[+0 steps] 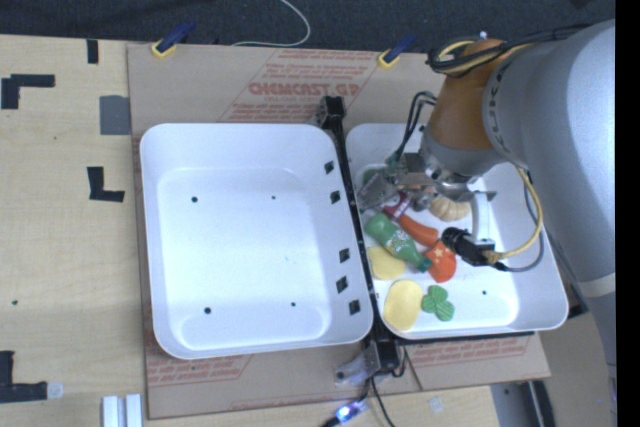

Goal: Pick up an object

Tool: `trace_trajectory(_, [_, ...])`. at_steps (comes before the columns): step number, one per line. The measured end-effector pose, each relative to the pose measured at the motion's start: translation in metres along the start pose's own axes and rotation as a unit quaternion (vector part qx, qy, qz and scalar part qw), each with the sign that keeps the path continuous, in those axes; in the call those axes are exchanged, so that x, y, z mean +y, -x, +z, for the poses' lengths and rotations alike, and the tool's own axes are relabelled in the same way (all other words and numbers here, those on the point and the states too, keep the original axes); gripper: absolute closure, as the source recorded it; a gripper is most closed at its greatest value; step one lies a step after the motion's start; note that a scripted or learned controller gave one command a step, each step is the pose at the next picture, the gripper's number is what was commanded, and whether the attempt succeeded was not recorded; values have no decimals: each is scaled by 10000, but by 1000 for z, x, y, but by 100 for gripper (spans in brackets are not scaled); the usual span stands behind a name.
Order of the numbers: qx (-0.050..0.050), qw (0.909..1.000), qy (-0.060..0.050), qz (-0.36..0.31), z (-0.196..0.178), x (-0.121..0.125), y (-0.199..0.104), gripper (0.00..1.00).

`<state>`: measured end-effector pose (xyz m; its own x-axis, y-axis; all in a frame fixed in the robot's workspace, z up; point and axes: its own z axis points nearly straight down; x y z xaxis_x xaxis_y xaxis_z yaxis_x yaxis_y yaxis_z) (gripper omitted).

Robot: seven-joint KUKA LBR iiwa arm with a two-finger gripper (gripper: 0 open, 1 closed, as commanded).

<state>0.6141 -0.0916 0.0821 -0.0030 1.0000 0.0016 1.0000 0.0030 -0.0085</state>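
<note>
Down in the right bin point(540, 310) sits my gripper point(398, 187), reaching in from the right and lowered over the left part of that bin, close to the wall shared with the neighbour; whether it is spread or closed I cannot tell, since the wrist and its fittings hide that end. My orange band point(462, 115) shows just above the wrist, and the broad grey arm point(570, 115) runs off to the right. Directly under and beside my gripper lies a heap of small toy foods. A green piece point(384, 232) lies nearest, touching a red-orange carrot-like piece point(418, 230) that slants beside it. A red piece point(441, 263) sits just below those. A beige ridged piece point(449, 208) lies tucked against my wrist. Further toward the near rim rest a pale yellow piece point(385, 264), a rounder yellow piece point(403, 304), and a small green leafy piece point(437, 304) just beside it. A black cable point(520, 250) loops over the bin's right side. The left bin point(240, 235) stands alongside, on the brown cardboard sheet point(270, 90).
</note>
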Motion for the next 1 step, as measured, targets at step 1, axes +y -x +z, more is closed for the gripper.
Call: trace_trajectory(1, [-6,10000,26,6,-17,1,1,100])
